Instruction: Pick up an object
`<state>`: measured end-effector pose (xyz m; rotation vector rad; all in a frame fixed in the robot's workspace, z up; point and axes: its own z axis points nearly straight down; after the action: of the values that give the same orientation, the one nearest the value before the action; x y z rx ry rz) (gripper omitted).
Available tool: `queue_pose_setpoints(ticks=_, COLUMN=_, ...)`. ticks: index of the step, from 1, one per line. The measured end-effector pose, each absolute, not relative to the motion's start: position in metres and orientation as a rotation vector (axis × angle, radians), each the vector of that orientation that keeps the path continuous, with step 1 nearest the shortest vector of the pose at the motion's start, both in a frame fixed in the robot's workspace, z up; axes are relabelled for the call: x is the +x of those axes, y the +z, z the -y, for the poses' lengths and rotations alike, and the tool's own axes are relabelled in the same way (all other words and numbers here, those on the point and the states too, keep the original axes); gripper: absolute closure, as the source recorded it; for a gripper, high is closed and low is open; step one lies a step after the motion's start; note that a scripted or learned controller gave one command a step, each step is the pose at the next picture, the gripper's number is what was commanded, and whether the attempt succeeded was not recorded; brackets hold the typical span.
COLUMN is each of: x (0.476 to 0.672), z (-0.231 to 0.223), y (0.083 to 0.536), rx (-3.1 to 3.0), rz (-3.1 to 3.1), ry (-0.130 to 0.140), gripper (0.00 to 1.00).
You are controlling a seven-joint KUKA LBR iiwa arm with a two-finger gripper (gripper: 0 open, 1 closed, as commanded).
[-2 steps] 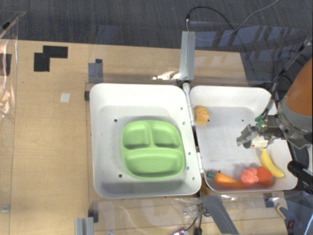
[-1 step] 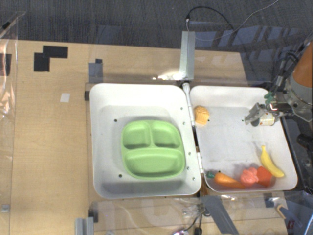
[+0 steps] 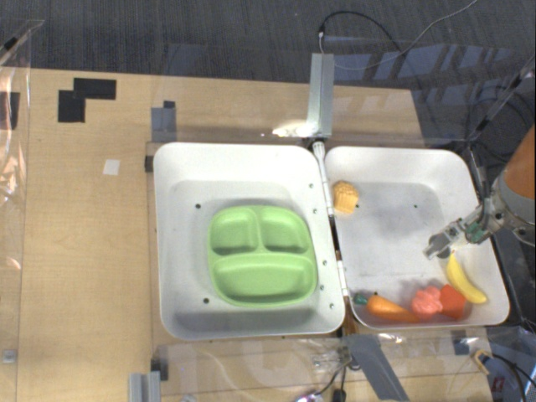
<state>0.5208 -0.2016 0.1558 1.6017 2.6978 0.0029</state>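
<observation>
One banana (image 3: pixel 466 279) is seen just below the tool (image 3: pixel 441 245), lying in the right-hand bin (image 3: pixel 394 162), its long axis slanting down and away toward the bin's near right corner. Whether the tool is released or clenched cannot be told; nothing is seen held. Beyond the banana, red fruit (image 3: pixel 440 301) is clustered.

green tray (image 3: pixel 261 254) in left bin (image 3: pixel 176 224), hand (image 3: pixel 441 244) just above banana (image 3: pixel 464 279)

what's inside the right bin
The right bin holds a yellow corn piece, banana, carrot, pink toy and red piece, partly hidden behind it.
</observation>
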Motion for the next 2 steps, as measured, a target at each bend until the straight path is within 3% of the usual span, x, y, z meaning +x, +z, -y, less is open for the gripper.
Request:
queue_pose_setpoints(ticks=1, x=0.568, z=0.205, y=0.090, rx=2.064, rz=-2.353, ry=0.010, gripper=0.00)
queue_pose_setpoints(ticks=2, x=0.569, z=0.192, y=0.123, rx=2.037, rz=-2.384, ry=0.006, gripper=0.00)
